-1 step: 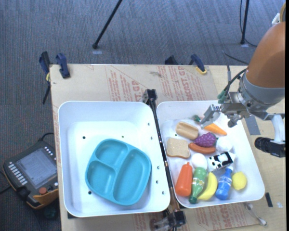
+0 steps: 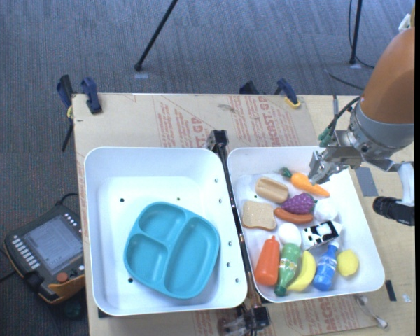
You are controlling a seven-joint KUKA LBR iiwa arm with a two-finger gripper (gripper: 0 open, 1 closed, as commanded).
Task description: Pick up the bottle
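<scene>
Overhead, the gripper (image 2: 320,166) hung above the right bin (image 2: 367,222), fingers apart and holding nothing, well apart from the blue bottle (image 2: 326,266).

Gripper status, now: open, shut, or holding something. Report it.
Gripper: above the right bin near the carrot; open or shut cannot be told, and nothing is seen held.
</scene>
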